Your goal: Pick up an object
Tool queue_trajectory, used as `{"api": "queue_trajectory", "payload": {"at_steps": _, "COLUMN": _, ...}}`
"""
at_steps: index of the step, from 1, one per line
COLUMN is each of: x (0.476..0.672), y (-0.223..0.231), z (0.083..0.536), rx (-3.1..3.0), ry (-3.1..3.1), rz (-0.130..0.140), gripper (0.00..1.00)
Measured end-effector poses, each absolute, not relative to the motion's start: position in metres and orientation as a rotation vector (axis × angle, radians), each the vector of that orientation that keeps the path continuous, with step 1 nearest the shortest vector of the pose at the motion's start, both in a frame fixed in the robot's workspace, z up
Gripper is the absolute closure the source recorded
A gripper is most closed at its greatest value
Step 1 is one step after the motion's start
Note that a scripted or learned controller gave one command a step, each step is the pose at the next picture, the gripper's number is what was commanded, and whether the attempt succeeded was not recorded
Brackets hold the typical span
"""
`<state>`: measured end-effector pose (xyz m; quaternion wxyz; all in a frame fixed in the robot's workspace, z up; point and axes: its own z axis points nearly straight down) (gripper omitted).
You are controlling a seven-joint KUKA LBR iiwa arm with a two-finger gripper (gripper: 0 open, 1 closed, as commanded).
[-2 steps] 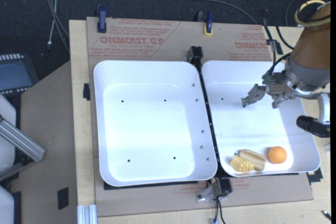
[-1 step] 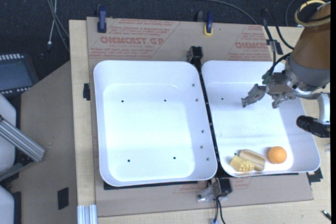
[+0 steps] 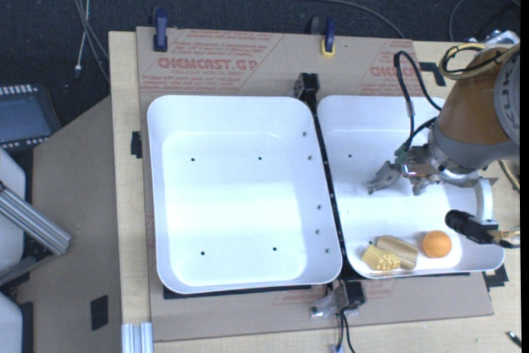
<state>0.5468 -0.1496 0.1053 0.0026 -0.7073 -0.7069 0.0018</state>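
Reaching in from the right, the grey arm [image 3: 475, 116] with its orange band hangs over the right bin [image 3: 364, 124], and its fingers [image 3: 400, 180] point left and down toward the bin floor. They look spread, one tip near the middle of the bin and the other nearer the wrist, with nothing between them. An orange ball [image 3: 436, 244] lies near the bin's front edge, below and to the right of the fingers and well apart from them. Just left of the ball lie a tan block [image 3: 397, 246] and, touching it at the front, a yellow corn-like piece [image 3: 378, 260]; both sit below the fingers, also apart from them. The left bin [image 3: 169, 202] sits beside the right one on the bench [image 3: 132, 95], their rims touching along the middle.
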Motion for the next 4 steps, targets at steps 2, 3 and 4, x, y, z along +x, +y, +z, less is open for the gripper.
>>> {"api": "queue_trajectory", "payload": {"at_steps": 2, "x": 0.5486, "y": -0.1495, "z": 0.1091, "rx": -2.222, "ry": -2.222, "rz": 0.000, "gripper": 0.00}}
{"api": "queue_trajectory", "payload": {"at_steps": 3, "x": 0.5486, "y": -0.1495, "z": 0.1091, "rx": -2.222, "ry": -2.222, "rz": 0.000, "gripper": 0.00}}
{"api": "queue_trajectory", "payload": {"at_steps": 4, "x": 0.5486, "y": -0.1495, "z": 0.1091, "rx": -2.222, "ry": -2.222, "rz": 0.000, "gripper": 0.00}}
